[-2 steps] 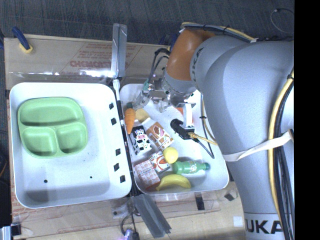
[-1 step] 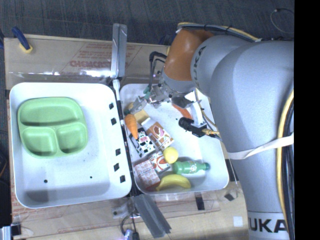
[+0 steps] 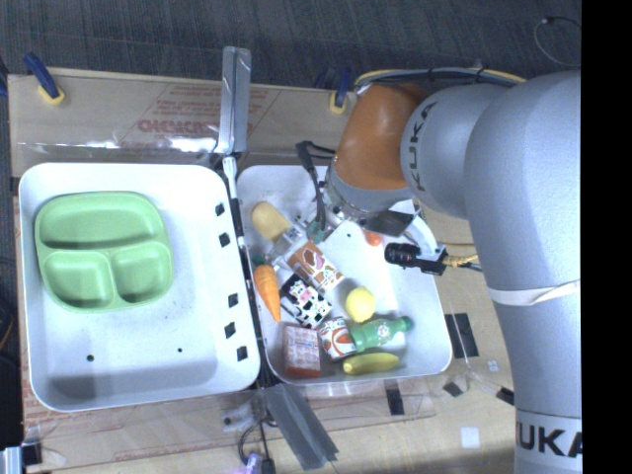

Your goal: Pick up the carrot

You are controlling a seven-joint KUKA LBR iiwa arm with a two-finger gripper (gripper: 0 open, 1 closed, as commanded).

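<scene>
the carrot [image 3: 267,291] lies along the left wall of the right bin [image 3: 427,349], just beside a cow-patterned box [image 3: 306,302]. i judge it light, stiff and smooth; best taken across its thicker upper half. the pincer [image 3: 318,223] sits under the arm's wrist; i cannot tell its state.

This is a robot lab: a big grey industrial arm [image 3: 494,156] marked KUKA reaches over a table [image 3: 148,107] covered in taped-down cardboard and held by blue clamps [image 3: 41,77]. Two white bins [image 3: 128,363] sit side by side, one holding toy food, above dark carpet [image 3: 296,8].
</scene>
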